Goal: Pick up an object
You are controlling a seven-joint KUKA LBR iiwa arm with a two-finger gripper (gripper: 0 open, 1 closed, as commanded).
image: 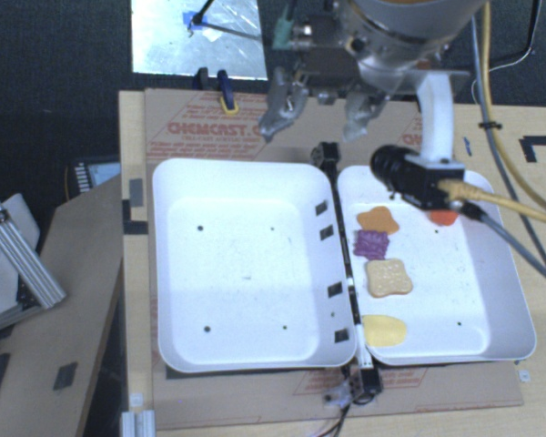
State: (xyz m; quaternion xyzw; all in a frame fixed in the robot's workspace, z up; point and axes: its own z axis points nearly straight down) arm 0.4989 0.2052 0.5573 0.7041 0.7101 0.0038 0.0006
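The gripper (314, 116) hangs high over the far edge of the desk (136, 244), above the seam between the two bins, with its fingers (278, 112) spread apart and nothing between them. The likeliest trouble, as I judge it, comes from how the pickable things lie: all four sit in the right bin (500, 308), pressed close to its left wall beside the dividing rim. A descent aimed at any of them could put one finger on that rim or on the black clips along it, so the fingers would close on plastic or on air. The pieces also look flat and low, giving little to pinch; they may slide or tip away instead of rising. They lie close in a column too, so a grasp on one could nudge its neighbour.

From far to near the column reads: an orange piece (378, 219) with lobed edges, a small purple piece (372, 243) just beside it, a tan bread-slice shape (389, 279), and a pale yellow oval (383, 330) near the front corner. A red thing (444, 216) peeks from under a black fitting and cable further right; what it is cannot be told. The left bin (246, 262) holds none of these pieces
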